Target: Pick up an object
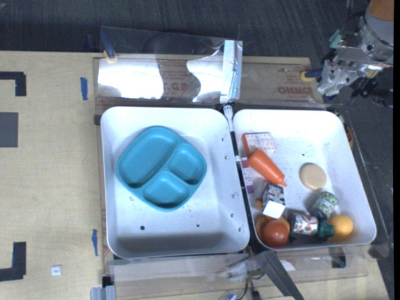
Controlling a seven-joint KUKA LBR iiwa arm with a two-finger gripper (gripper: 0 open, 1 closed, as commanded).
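My gripper (331, 80) sits above R bin's (353, 161) far corner, off the rim; open/closed: can't tell. R bin: 1 carrot (267, 165), 1 tomato (275, 231), 1 orange (342, 225), 1 can (324, 202), 1 cookie (312, 175). L bin (125, 230): 1 blue tray (162, 166).

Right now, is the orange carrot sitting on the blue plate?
No, the carrot lies in the right bin, not on the blue plate.

Divided plate (162, 166) in left bin (119, 230), carrot (267, 165), cookie (312, 175), tomato (275, 232), can (325, 202) in right bin (294, 127)
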